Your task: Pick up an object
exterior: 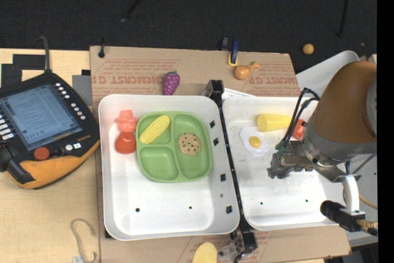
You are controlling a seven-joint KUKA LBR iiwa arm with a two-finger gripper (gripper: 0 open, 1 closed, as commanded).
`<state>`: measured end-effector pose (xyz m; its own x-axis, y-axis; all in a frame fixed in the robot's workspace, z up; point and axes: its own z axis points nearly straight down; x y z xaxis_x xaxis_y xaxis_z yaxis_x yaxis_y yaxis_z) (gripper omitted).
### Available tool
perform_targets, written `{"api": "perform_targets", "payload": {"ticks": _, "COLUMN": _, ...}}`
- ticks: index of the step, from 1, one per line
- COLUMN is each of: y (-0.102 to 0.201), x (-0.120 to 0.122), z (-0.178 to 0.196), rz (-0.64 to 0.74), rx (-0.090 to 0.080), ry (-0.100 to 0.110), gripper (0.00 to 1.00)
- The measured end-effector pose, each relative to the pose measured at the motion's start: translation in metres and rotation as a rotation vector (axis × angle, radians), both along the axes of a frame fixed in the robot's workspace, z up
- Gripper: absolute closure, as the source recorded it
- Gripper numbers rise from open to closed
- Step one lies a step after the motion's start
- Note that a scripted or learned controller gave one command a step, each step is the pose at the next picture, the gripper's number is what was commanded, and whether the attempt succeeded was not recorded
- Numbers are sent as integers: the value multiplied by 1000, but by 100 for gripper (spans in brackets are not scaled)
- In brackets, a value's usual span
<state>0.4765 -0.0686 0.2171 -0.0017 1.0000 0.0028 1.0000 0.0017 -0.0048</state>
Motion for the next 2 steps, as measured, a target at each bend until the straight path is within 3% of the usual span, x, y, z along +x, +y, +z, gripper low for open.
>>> {"api": "perform_targets", "payload": {"ticks": 2, "y": 3, "x": 2, "z": 19, "rz": -2, "rx": -1, "ry": -1, "gripper": 100}}
